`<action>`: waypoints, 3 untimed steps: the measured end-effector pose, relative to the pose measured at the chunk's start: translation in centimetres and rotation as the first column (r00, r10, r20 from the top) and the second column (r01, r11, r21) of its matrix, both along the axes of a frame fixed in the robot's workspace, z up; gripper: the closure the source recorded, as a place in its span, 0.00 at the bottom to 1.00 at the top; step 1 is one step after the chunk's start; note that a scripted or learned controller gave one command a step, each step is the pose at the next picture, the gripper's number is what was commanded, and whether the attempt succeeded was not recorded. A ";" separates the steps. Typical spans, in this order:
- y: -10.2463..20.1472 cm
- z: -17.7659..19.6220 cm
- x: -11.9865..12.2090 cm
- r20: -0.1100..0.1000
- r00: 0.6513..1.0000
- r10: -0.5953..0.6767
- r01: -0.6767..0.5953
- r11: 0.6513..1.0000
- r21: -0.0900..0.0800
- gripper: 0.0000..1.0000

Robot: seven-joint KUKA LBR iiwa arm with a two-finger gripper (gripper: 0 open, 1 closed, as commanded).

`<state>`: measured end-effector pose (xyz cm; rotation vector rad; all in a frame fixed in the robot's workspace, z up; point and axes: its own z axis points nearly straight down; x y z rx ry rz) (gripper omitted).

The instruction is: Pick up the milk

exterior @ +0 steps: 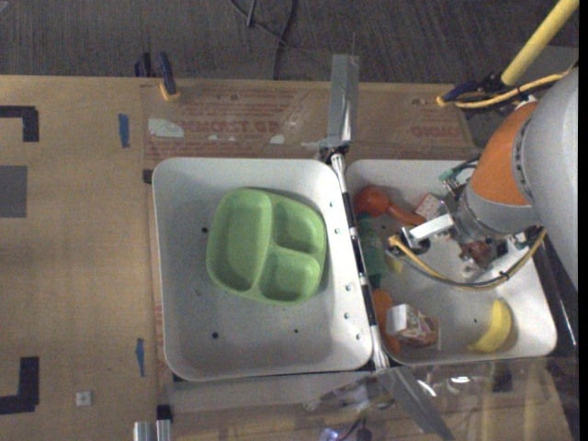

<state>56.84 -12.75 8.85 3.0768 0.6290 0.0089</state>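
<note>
Your pincer (478, 251) hangs over the right bin (542, 338), its state impossible to tell, with the milk carton (412, 325) below-left of it, the banana (496, 327) beneath, and the green divided plate (267, 244) far left.

— Where am I looking from?
— One fixed camera above the bench (83, 246), tilted down, far enough back to take in both bins (184, 338).
— And the arm (514, 173)?
— It enters from my right, over the right bin (533, 338).
</note>
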 end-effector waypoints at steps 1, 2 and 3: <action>5.1 9.6 0.4 -0.006 0.984 0.176 -0.176 0.984 0.001 0.00; 5.1 9.6 0.3 -0.007 0.984 0.176 -0.176 0.984 0.001 0.00; 1.7 3.6 -9.0 -0.010 0.996 0.090 -0.090 0.996 0.002 0.00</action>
